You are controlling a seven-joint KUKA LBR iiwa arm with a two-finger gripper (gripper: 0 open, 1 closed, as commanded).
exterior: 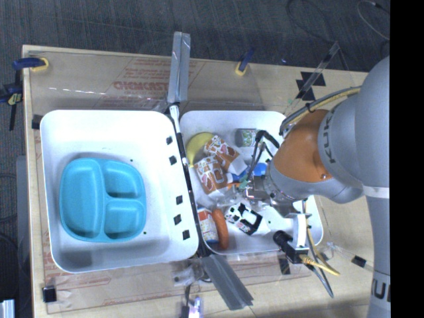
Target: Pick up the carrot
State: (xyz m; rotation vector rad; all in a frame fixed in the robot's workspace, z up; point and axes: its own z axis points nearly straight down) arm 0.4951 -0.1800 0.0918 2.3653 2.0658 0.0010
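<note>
The carrot [222, 232] lies in the right bin [271, 119], at its near left corner, long axis running far to near, close against the divider wall. Just left of it, touching or nearly so, lies a red packet [207, 225]. To its right sits a black-and-white item [242, 218], and the gripper [250, 192] hovers above and just far of that item, right of the carrot and not over it. Whether the fingers are apart or together cannot be told; the wrist and cabling hide them. Nothing is seen held.

Further out, a printed snack bag [215, 167] and a yellow fruit [197, 146] fill the far left of the same bin, with a small can [246, 137] beyond. The left bin [53, 138] holds a blue tray [103, 199].

The step in hand looks like the approach. To do it well, the gripper should shift left and nearer until centred on the carrot's middle, fingers turned to close across its narrow width. The divider and the red packet leave little room on the left, so a straight descent with the left finger slipped between carrot and packet seems safest; an off-centre grasp risks the tapered carrot squirting out.
</note>
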